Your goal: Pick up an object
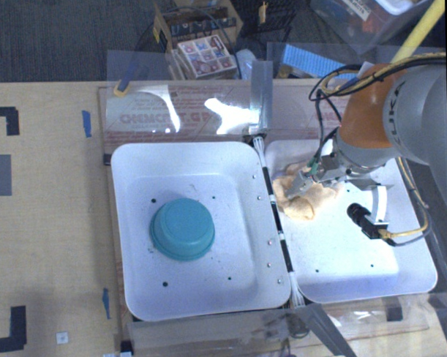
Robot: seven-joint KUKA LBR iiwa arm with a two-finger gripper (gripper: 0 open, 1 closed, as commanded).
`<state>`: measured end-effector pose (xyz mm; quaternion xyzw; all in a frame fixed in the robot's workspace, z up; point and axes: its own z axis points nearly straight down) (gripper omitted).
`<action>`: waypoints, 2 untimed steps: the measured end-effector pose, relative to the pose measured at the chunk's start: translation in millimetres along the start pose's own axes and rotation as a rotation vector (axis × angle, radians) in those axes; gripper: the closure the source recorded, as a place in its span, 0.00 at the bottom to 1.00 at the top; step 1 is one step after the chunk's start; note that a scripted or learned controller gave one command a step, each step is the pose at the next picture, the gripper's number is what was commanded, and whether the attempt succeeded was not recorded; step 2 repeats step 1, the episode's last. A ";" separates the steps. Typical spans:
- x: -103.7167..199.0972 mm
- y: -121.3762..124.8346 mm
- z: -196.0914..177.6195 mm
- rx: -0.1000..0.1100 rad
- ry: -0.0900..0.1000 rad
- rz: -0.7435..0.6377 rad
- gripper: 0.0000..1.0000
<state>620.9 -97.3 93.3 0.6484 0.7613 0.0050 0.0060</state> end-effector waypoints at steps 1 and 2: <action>-0.3 1.9 -11.8 -0.006 0.001 0.002 1.00; -0.3 1.9 -11.8 -0.006 0.001 0.002 1.00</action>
